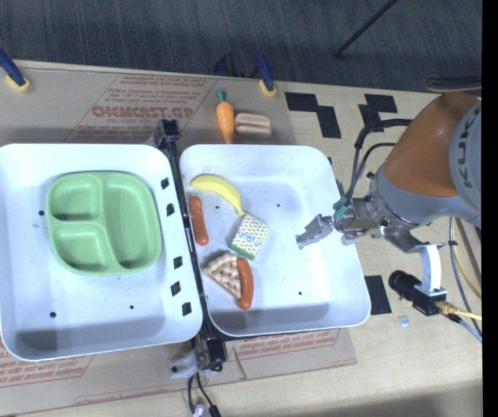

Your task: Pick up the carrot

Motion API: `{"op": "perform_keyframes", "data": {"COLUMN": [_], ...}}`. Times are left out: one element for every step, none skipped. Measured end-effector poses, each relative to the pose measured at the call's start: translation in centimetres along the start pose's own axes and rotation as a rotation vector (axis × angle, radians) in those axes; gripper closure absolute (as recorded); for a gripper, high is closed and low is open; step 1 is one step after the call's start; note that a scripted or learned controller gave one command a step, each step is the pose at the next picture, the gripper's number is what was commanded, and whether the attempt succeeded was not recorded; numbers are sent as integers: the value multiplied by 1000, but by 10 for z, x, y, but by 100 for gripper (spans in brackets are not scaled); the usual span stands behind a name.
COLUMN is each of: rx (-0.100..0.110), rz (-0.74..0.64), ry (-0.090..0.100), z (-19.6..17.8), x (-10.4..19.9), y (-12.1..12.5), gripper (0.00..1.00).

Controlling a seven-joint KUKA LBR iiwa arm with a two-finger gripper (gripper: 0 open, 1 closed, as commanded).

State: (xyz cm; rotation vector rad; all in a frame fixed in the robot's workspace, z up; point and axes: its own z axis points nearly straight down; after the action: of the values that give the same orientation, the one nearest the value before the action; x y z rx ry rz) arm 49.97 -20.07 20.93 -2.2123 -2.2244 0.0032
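Note:
The carrot (224, 121), orange with a green top, lies on the cardboard bench just beyond the far rim of the right bin (318, 307), outside both bins. A small bun-like toy (252, 125) lies right beside it. My gripper (315, 230) hangs over the right side of the right bin, pointing left, well in front of and to the right of the carrot. Nothing shows in it.
In the right bin lie a banana (218, 189), a red sausage (198, 220), a green-and-white block (249, 236), a pizza slice (224, 273) and another sausage (245, 283). The left bin (23, 320) bears a green divided plate (105, 220). Blue clamps (266, 78) grip the far edge.

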Motion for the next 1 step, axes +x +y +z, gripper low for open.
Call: {"op": "perform_keyframes", "data": {"rx": [1], "rz": [233], "ry": [1], "z": [118], "x": [51], "y": [-4], "gripper": [0]}}
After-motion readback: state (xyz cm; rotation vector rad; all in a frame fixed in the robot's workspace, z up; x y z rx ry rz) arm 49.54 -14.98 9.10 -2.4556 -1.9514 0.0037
